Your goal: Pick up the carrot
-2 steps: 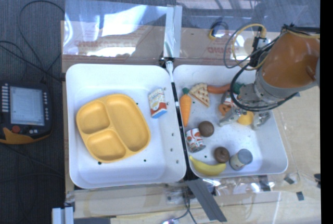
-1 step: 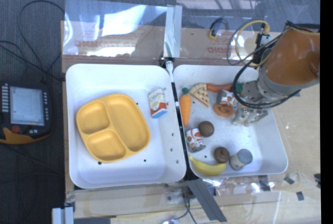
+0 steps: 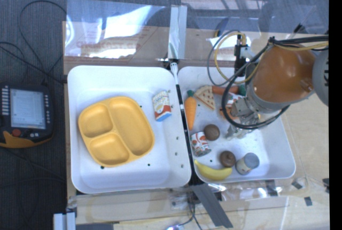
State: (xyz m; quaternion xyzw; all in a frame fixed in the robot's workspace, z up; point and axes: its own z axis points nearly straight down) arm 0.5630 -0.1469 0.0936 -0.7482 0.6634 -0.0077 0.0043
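- The carrot (image 3: 190, 111) lies in the right bin (image 3: 278, 157), close to its left wall, with the green top pointing up in the view and the orange tip pointing down.
- Nothing touches the carrot; the gripper (image 3: 235, 130) is well apart from it, more to the right in the same bin.
- The gripper hangs under the arm (image 3: 280, 77), whose orange band covers much of it. Its grey fingers point down to the bin floor, but I cannot tell how far they are open, and I see no object between them.
- Just beside the carrot, on its right, there is a triangular sandwich slice (image 3: 205, 97).
- Below the carrot lies a small red and white can (image 3: 200, 143), and beside it a brown ball (image 3: 212, 132).
- At the bottom of the right bin there is a banana (image 3: 214, 171), a second brown ball (image 3: 227, 158) and a grey tin (image 3: 247, 163).
- The left bin (image 3: 85, 77) holds a yellow tray (image 3: 115, 130) with 3 compartments and a small carton (image 3: 162, 105) near its right wall.
- A black tablet (image 3: 25, 111) with cables lies on the carpet, left of the bench.
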